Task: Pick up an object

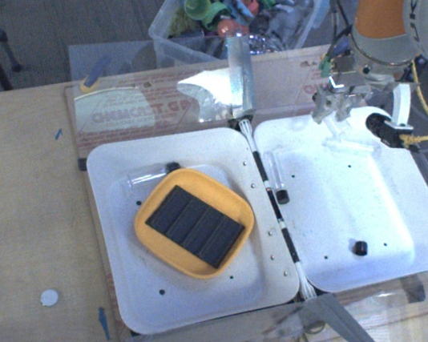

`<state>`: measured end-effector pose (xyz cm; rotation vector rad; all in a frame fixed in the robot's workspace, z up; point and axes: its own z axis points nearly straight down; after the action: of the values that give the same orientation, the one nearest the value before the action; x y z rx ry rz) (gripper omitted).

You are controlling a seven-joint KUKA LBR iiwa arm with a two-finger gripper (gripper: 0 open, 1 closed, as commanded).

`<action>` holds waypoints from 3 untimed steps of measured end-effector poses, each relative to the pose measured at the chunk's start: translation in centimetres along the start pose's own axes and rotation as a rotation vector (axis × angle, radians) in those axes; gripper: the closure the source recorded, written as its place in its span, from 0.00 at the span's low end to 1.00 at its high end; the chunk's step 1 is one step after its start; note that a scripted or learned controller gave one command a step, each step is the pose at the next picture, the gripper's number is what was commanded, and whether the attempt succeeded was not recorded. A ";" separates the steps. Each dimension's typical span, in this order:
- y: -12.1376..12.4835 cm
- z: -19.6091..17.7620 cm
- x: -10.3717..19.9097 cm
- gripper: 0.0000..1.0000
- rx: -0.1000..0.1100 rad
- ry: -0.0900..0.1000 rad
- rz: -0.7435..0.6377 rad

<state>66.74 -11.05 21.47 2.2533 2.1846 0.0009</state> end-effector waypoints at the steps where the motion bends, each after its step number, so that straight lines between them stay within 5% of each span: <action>1: 0.1 -1.0 0.1 1.00 -0.004 -0.003 -0.004; 3: -1.3 -2.6 9.2 1.00 0.005 0.001 0.083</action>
<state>65.74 -1.82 24.05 2.3455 2.0921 -0.0025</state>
